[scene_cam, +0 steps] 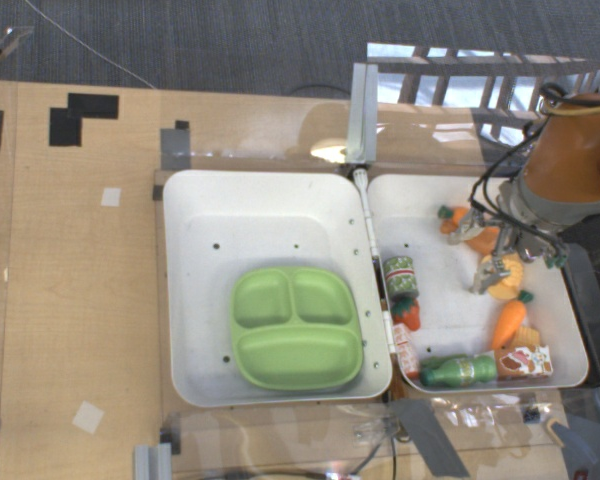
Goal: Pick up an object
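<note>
At right of frame, the claw (497, 268) hangs in the right bin (435, 313), directly over a yellow toy (507, 282); finger state cannot be told. A carrot (509, 323) lies just below.

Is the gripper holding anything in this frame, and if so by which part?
Cannot be told: the gripper is low over a yellow object in the right bin.

- The one camera sat fixed above my bench (70, 298), looking down at a slant from well back.
- It took in both white bins: the left bin (195, 268) near centre, the right bin (450, 323) toward three o'clock.
- My arm (572, 153) entered from three o'clock.
</note>
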`<state>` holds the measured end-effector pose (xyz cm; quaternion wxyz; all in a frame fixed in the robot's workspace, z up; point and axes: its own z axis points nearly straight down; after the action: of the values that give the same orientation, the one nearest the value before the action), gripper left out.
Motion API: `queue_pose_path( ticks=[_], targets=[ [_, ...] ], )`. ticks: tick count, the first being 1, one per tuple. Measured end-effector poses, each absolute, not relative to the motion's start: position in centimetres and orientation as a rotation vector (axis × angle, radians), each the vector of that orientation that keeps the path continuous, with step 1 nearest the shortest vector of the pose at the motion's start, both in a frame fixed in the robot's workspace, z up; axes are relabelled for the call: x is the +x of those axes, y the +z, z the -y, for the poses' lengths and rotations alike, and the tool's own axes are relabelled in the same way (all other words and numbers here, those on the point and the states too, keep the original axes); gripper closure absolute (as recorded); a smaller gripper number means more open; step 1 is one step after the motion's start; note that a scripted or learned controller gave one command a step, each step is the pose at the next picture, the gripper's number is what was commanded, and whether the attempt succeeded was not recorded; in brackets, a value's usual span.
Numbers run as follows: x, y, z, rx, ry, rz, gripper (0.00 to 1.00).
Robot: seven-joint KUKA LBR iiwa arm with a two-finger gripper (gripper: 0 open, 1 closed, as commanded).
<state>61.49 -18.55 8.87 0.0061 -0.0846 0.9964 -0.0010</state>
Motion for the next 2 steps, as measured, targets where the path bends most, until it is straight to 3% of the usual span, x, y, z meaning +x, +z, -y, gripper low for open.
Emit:
queue_pose_path(
  ticks=[1, 2],
  targets=[
    [64.7, 8.9, 15.2, -0.207, 0.0, -3.122, 0.0],
    [65.1, 10.4, 15.3, -0.209, -0.006, -3.109, 1.0]
  ],
)
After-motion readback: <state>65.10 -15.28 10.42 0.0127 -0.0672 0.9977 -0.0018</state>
